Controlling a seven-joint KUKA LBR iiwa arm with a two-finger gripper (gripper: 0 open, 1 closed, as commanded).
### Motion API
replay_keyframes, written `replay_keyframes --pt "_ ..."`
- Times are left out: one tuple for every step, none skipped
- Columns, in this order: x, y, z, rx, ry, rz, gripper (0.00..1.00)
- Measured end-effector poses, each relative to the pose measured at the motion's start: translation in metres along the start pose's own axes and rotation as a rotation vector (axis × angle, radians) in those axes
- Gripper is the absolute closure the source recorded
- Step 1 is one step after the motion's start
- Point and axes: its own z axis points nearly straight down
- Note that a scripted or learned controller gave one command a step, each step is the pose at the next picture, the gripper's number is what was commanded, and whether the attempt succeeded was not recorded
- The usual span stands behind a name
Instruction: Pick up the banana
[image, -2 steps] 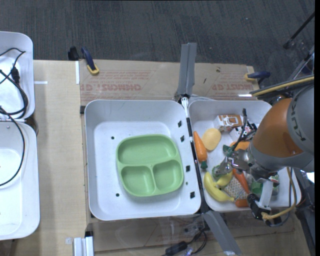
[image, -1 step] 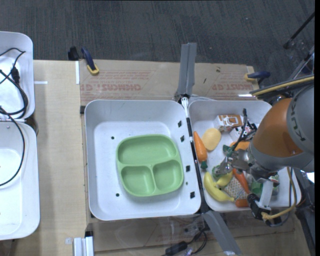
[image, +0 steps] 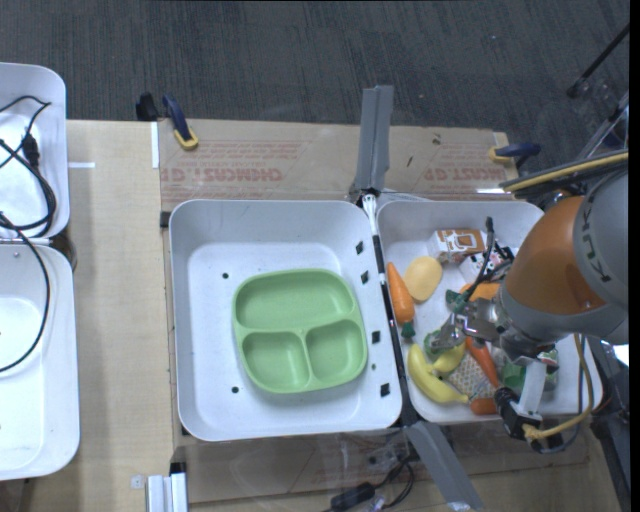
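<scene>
The yellow banana (image: 430, 378) lies curved in the front left part of the right bin (image: 420, 228). My gripper (image: 452, 336) reaches down from the right, just above the banana's upper end and low among the toy foods. The orange band of the arm (image: 560, 270) covers the bin's right side. Whether anything is between the fingers is not visible.
An orange carrot (image: 400, 292) and a pale yellow fruit (image: 424, 277) lie by the right bin's left wall, a small box (image: 460, 242) at its back, and another carrot (image: 482, 362) right of the banana. The left bin (image: 200, 300) holds a green divided plate (image: 300, 330).
</scene>
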Motion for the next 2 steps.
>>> replay_keyframes --pt "0.0 0.0 0.0 0.0 0.0 0.0 0.0" --pt "0.0 0.0 0.0 0.0 0.0 0.0 0.0"
